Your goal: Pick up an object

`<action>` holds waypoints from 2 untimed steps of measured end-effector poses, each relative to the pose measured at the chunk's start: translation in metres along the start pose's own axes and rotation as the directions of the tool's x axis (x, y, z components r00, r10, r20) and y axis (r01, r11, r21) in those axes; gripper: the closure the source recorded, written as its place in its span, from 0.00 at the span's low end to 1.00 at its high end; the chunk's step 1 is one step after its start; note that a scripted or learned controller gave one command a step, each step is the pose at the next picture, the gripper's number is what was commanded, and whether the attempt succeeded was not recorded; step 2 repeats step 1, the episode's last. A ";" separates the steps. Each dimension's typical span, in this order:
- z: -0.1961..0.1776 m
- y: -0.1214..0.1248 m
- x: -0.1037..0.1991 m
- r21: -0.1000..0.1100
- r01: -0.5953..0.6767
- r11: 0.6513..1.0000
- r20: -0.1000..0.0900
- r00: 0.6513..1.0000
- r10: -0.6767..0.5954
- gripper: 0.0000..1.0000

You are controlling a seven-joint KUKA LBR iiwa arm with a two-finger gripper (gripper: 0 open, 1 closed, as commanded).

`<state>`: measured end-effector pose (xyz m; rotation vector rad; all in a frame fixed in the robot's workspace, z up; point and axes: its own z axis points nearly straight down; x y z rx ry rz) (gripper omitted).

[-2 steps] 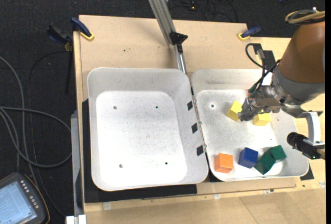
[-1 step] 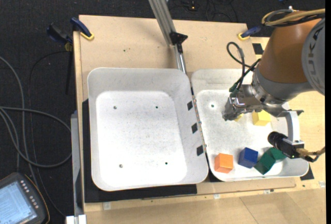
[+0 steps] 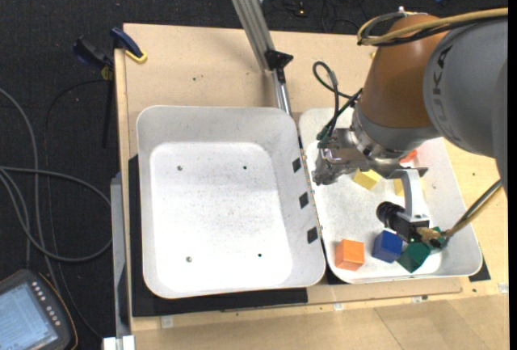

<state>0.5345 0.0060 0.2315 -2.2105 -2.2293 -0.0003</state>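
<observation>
Grey arm [image 3: 477,82] with an orange band [image 3: 400,69], black lettering, and yellow and black cables.

Fixed above the pale wooden counter [image 3: 202,57], looking down at a slant from moderate height. Covers both shallow white plastic bins [image 3: 153,179], side by side, plus surrounding dark floor [image 3: 48,1].

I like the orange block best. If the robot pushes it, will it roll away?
Probably not. The orange block looks boxy with flat faces, so it should slide, not roll. It seems small and solid, likely light and stiff. The blue block sits close by, so a push might bump it.
</observation>
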 end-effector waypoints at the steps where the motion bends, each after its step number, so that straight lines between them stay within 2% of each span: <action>1: -0.007 0.016 0.045 -0.004 -0.001 1.000 0.000 1.000 0.001 1.00; 2: -0.007 0.016 0.045 -0.004 -0.001 1.000 0.000 1.000 0.001 1.00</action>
